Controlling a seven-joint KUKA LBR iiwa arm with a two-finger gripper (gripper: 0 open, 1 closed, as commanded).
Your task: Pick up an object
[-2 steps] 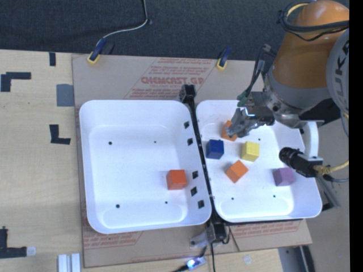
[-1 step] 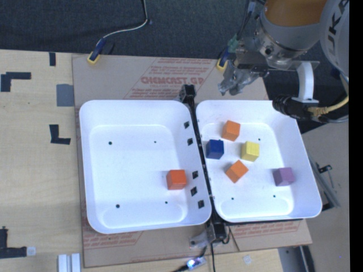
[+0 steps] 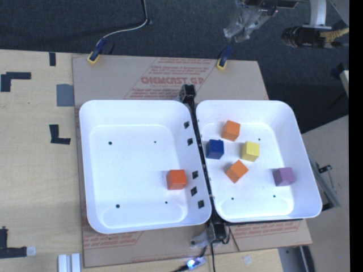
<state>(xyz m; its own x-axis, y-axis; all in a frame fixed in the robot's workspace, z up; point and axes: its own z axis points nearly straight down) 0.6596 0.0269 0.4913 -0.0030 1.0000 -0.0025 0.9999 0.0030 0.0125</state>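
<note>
On the bench, a brown board (image 3: 170,81) carries two shallow white bins set side by side, their inner rims touching along a black clipped seam.

Left bin (image 3: 96,152): 1 cube, orange-red (image 3: 176,179), toward the near right corner, just beside the seam rim. The floor from there to the left and far rims is open.

Right bin (image 3: 289,152): 5 cubes, loosely grouped, none touching.
- orange cube (image 3: 231,130), nearest the far rim
- blue cube (image 3: 214,148), just beside the seam rim
- yellow cube (image 3: 250,151), about mid-floor
- second orange cube (image 3: 236,170), turned diagonal, nearer than the blue and yellow
- purple cube (image 3: 283,176), close to the right rim
A free strip runs along the near rim.

Count: 6 cubes in total (2 orange, 1 orange-red, 1 blue, 1 yellow, 1 purple).

Gripper (image 3: 243,30) hangs beyond the board's far edge, well apart from both bins, over dark floor. It is blurred; the fingers look to be together at the tips, but I cannot tell for sure. Nothing visible between them.
</note>
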